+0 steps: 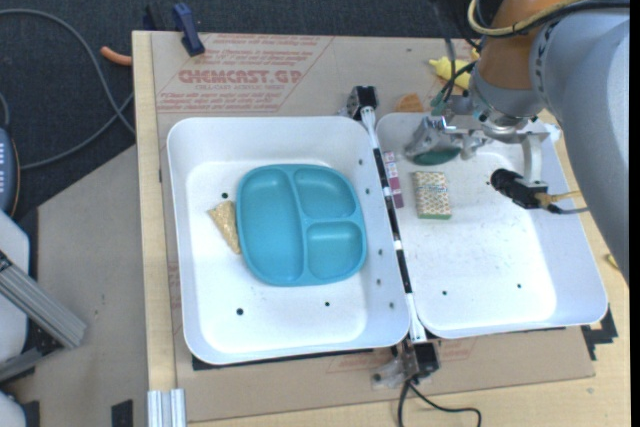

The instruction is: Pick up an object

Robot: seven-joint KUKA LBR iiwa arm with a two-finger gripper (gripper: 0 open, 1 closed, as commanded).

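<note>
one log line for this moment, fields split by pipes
arm: over right bin far corner | gripper: above green object | left bin: teal tray

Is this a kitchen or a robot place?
Probably a robot lab: a robot arm reaches over two white bins on a cardboard-covered bench, with cables on the floor.

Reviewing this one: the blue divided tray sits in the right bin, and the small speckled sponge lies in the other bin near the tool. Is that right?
Not quite. The camera view shows the blue divided tray in the left bin, not the right. The small speckled sponge lies in the other bin, the right bin, near the tool, as you said.
</note>
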